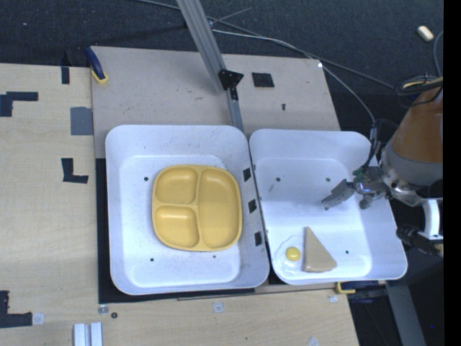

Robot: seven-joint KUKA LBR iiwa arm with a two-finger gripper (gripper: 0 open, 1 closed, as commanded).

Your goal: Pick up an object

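Two white bins [248,150] share your bench; bring the spread, empty gripper [347,195] down squarely over the near tan wedge [316,252] before pinching.

Right bin [310,150] centre open; wedge [317,252], egg [290,254] crowd front

Even overhead light, soft shadows, slightly blurry frame, mild glare on white bins [180,139].

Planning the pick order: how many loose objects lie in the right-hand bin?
2. A small yellow round piece lies near the bin's front left corner, and a tan wedge lies just right of it. None looks hidden.
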